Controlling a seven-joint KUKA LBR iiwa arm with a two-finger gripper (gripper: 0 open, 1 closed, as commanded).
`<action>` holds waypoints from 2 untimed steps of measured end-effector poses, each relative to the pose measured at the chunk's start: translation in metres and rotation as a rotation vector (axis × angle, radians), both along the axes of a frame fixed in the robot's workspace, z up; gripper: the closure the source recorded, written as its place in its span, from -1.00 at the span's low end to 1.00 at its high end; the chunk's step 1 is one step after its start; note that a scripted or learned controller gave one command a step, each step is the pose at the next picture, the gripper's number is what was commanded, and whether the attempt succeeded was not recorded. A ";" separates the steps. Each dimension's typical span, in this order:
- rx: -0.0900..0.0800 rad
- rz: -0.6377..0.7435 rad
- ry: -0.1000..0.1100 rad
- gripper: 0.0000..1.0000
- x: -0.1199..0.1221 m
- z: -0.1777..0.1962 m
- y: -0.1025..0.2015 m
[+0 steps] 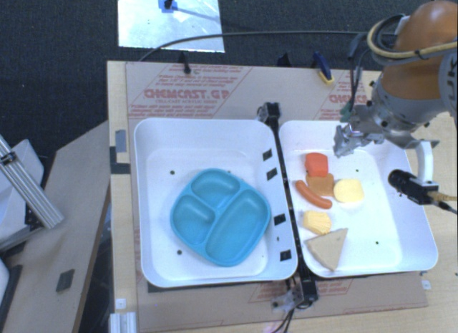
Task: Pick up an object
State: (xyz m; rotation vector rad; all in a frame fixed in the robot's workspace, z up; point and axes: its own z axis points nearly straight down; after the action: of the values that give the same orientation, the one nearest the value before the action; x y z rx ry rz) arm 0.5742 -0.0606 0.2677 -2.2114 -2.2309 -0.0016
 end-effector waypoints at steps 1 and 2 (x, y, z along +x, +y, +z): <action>0.001 0.000 0.002 1.00 -0.020 -0.021 0.046; 0.000 0.001 0.000 1.00 -0.026 -0.023 0.099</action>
State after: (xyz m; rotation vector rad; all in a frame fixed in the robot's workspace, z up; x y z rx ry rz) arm 0.5478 0.0388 0.2450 -2.2096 -2.2320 -0.0019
